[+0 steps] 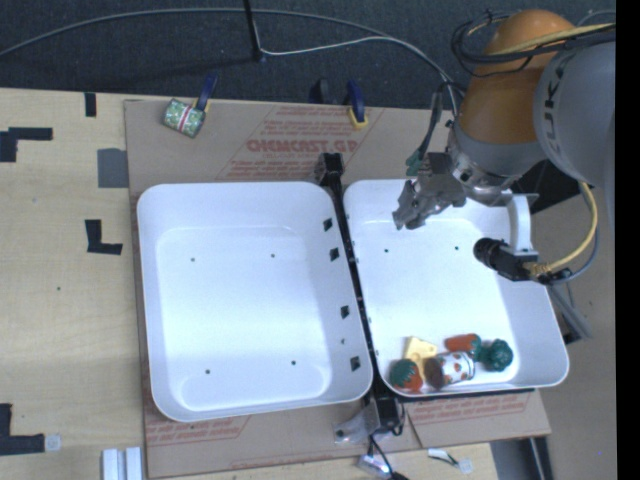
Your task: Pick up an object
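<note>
- The grey arm (560, 98), with its orange band above the wrist, reaches in from the right side of the camera view and bends down over the far part of the right bin (400, 268).
- The gripper (410, 211) hangs over the far left corner of that bin, close to the divider between the two bins; nothing shows between its fingertips.
- The dark fingers are small and bunched together here, so I cannot tell whether they are parted or closed.
- The objects lie clustered in the near corner of the right bin, well apart from the gripper.
- A yellow wedge-shaped piece (420, 348) sits at the left of the cluster, just behind a round green and red item (404, 373).
- Next to it is a brown and white item (447, 368), touching or nearly touching an orange-red piece (461, 343) behind it.
- A teal-green object (495, 354) lies at the right end of the group, near the bin's near wall.
- The left bin (240, 298) stands beside the right one, their rims meeting along a dark strip with clips.
- Both bins rest on a cardboard sheet (290, 143) with red print, laid on the bench.
- A small green and white block (184, 118) lies on the far left corner of the cardboard, well apart from the bins.
- A black cable (300, 33) arcs across the dark floor behind the bench.
</note>
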Available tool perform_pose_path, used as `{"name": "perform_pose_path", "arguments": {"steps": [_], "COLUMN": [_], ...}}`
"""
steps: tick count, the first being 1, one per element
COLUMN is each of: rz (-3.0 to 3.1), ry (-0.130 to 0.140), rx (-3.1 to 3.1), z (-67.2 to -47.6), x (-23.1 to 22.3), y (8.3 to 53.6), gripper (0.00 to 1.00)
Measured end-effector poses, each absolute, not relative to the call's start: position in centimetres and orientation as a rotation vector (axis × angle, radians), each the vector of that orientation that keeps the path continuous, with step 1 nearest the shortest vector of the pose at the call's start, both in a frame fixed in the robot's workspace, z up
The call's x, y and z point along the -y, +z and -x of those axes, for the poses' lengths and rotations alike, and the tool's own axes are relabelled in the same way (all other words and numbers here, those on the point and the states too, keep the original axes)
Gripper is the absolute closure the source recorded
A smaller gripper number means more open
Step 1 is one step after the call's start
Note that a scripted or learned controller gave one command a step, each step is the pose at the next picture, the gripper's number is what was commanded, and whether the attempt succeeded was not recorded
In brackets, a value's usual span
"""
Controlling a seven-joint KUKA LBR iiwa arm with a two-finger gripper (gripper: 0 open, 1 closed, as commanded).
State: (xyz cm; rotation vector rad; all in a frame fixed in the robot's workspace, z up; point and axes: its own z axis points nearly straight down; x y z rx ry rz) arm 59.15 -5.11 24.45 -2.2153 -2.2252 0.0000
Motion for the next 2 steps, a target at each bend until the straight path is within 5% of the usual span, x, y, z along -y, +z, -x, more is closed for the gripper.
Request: {"name": "perform_pose_path", "arguments": {"steps": [2], "rz": [2.214], "ry": [0.000], "rx": [2.226], "z": [-56.3], "x": [-6.0], "y": [22.3], "gripper": [1.00]}}
